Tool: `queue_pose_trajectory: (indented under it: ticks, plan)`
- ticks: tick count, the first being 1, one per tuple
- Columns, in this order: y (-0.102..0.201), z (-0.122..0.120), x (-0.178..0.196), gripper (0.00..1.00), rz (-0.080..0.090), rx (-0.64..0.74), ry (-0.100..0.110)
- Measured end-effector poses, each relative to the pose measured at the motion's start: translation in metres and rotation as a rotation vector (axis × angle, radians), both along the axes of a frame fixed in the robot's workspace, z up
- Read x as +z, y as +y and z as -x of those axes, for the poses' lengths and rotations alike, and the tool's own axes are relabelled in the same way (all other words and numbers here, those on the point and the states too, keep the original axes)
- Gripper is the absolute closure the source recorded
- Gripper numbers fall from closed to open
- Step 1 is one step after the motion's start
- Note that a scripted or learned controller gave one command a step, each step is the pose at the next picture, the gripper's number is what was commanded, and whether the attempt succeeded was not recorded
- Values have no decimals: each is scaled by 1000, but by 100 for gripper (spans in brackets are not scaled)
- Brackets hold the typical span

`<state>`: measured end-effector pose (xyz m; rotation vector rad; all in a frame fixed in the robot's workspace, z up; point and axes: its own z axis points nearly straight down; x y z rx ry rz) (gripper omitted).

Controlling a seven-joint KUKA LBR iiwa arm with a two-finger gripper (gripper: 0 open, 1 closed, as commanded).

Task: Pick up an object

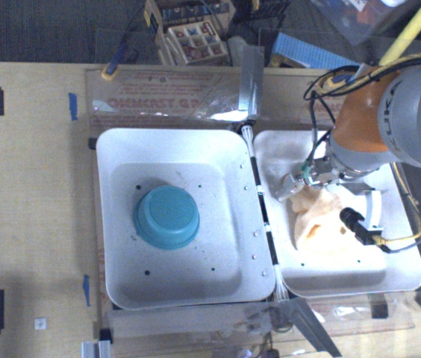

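The left bin [233, 162], a shallow white plastic tray with rounded corners and a few dark specks on its floor, holds a single teal bowl [167, 216], smooth and round, turned upside down near the middle. The right bin [404, 274], matching in shape and brightly lit, holds a pale cream and orange object [316, 216], soft-looking and lumpy, lying near its centre. The grey arm [412, 118], with its orange band, reaches in over this bin. Its gripper [300, 181] sits low at the object's upper left edge; I cannot tell whether it is parted or closed.
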<state>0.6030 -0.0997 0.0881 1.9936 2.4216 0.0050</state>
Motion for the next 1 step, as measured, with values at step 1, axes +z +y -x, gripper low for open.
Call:
queue_pose_trajectory:
  ticks: [1]
  plan:
    - [-1,-1,12,100,-1,-2,-5]
